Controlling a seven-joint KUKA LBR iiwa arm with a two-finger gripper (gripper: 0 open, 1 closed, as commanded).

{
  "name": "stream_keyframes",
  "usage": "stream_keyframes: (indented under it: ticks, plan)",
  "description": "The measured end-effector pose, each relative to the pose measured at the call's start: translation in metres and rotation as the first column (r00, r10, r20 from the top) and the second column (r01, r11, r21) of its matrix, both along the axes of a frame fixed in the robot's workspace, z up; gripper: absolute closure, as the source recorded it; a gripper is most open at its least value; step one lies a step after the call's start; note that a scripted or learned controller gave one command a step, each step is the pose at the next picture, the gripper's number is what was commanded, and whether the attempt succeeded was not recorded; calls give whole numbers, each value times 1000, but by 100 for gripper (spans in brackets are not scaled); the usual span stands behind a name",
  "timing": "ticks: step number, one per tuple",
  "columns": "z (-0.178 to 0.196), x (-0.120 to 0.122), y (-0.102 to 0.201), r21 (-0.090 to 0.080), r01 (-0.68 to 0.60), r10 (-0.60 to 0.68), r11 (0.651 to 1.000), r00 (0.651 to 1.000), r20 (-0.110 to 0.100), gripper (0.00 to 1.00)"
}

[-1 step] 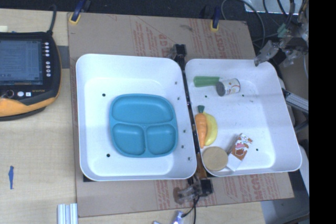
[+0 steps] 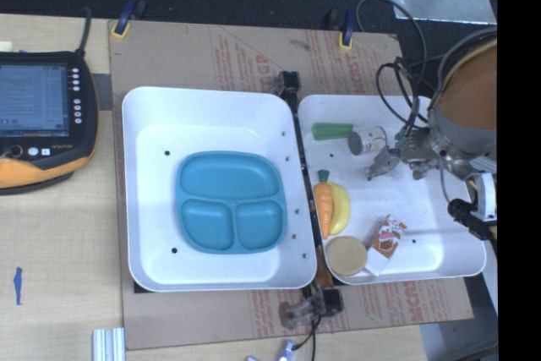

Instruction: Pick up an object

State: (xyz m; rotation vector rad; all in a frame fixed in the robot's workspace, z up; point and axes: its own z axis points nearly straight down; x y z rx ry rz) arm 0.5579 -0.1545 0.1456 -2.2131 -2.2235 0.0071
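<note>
Gripper (image 2: 397, 158) of bare metal hangs spread wide above the smooth white right bin (image 2: 439, 254).

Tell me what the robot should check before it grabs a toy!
1. Claw over the right bin: ok, it hangs above the bin's upper middle.
2. Claw open enough: cannot tell, the picture is too small there.
3. Claw holding nothing yet: cannot tell.
4. Toys within the bin: ok, the green cylinder, carrot, banana, round tan lid and small carton all lie inside.
5. Easy target: not ok for the carrot and banana, they touch each other; ok for the green cylinder, it lies more apart.
6. Blue divided plate out of the way: ok, it sits in the left bin.
</note>
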Motion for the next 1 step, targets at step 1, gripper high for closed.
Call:
stream_keyframes:
  ticks: [1]
  plan:
    - [-53, 99, 19, -1, 1, -1, 1000, 1000, 4, 0]
